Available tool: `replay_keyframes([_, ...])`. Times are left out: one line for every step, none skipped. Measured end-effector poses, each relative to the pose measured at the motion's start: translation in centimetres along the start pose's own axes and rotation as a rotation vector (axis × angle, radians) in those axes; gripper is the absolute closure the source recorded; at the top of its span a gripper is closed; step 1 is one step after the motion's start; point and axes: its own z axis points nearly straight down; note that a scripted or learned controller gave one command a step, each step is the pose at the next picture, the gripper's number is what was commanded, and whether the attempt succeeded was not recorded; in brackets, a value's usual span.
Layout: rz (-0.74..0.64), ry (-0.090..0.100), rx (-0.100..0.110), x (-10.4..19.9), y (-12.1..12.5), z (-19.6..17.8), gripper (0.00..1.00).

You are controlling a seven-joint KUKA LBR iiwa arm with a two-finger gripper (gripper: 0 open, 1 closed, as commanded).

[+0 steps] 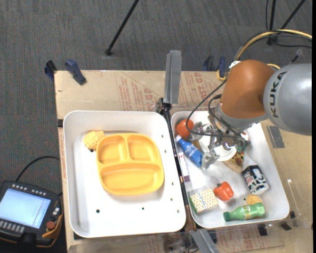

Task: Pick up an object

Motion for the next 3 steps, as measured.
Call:
replay_keyframes([0.005, -0.001, 0.0, 2.3, 0.9, 0.0, 0.0])
replay_keyframes([-0.042, -0.001, 0.002, 2.1, 1.2, 0.0, 0.0])
replay_keyframes([0.056, 0.002, 0.0, 4.6, 1.6, 0.0, 0.0])
